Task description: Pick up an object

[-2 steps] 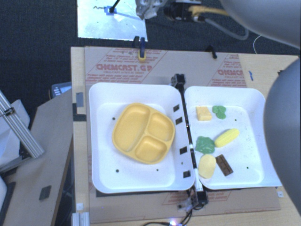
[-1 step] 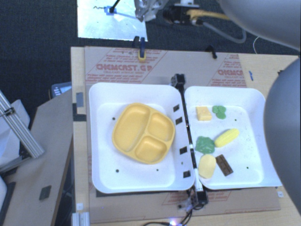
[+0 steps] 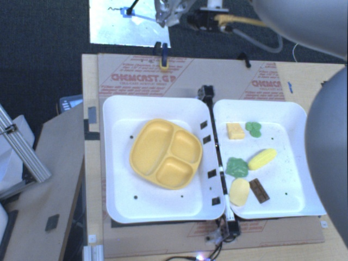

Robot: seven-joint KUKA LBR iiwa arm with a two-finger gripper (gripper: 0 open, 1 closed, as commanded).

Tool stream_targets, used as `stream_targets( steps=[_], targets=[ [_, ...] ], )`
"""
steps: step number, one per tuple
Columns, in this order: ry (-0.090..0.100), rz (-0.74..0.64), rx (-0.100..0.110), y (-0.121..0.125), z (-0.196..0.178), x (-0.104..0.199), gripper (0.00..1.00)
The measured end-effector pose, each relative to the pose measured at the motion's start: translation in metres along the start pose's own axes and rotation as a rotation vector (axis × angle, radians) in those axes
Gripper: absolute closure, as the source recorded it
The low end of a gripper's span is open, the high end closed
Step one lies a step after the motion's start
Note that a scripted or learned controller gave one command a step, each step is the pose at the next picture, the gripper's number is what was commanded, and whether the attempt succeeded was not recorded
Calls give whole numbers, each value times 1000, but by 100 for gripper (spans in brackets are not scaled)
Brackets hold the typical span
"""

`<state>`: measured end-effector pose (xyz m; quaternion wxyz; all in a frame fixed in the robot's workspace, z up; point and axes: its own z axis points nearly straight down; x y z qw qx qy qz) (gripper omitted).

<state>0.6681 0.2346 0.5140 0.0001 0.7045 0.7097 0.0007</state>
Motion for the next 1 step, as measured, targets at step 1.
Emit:
stream_targets(
  steps=[1],
  targets=[
    [-6,8,15,-1,180,-26,100]
  ],
)
